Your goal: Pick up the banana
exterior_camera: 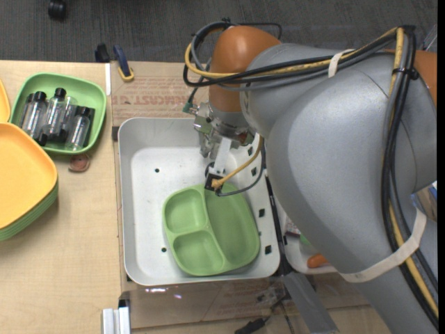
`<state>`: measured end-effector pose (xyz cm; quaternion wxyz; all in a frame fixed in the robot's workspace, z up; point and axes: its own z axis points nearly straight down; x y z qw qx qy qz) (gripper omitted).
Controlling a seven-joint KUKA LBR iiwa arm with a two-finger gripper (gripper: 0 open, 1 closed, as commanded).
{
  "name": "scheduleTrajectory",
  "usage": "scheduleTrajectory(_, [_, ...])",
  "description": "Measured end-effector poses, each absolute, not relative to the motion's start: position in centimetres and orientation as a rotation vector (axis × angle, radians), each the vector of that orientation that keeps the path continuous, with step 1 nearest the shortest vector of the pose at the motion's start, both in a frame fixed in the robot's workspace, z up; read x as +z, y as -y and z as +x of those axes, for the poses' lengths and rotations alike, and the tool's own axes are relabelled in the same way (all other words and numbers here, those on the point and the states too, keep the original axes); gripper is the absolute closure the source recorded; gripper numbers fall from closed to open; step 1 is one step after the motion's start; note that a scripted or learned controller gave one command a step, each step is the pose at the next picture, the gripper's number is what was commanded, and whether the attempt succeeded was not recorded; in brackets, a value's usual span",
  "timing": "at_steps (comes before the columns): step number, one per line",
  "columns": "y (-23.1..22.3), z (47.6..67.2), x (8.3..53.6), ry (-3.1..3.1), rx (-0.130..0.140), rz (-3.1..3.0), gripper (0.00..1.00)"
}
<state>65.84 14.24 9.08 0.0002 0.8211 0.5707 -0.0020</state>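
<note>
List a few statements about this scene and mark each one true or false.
1. A green divided plate lies in the white bin. True.
2. The green tray at the upper left holds fruit. False: it holds small bottles with dark caps.
3. The tool is above the white bin, near the plate's far rim. True.
4. The yellow plates sit inside the white bin. False: they are stacked on the wooden bench, left of the bin.
</note>
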Motion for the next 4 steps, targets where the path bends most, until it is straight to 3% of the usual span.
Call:
scheduleTrajectory(1, [-16.9,65.9,11.0,-1.855,-0.005,2.534,1.0])
scheduleTrajectory(2, [-20.5,64.0,9.0,-1.359,-0.009,2.832,1.0])
scheduleTrajectory(3, [-10.3,62.2,9.1,-1.231,-0.006,2.891,1.0])
scheduleTrajectory(4, [-11.7,62.3,9.8,-0.375,-0.003,3.119,1.0])
